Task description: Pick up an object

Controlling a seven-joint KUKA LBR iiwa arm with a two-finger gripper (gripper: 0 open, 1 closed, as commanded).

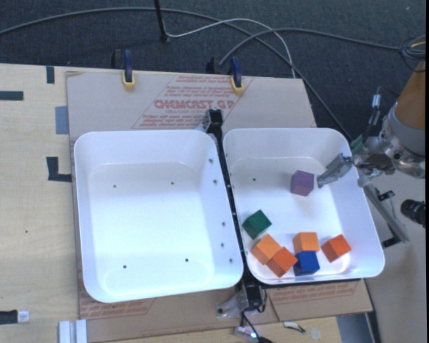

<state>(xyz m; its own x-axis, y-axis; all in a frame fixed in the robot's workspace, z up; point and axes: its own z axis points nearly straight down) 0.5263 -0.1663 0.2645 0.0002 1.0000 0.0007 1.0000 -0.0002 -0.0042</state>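
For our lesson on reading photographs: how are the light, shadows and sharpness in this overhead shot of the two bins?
Camera view: soft, even light; the right bin shows faint shadows beside the purple block and the green block. The white plastic looks bright, nearly washed out. The whole frame is slightly soft; the gripper at right is blurred.

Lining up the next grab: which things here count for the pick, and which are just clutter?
For the job: purple block, green block, three orange blocks, blue block, right bin, tool.

Lying about: left bin, clamps, cables, cardboard sheet.
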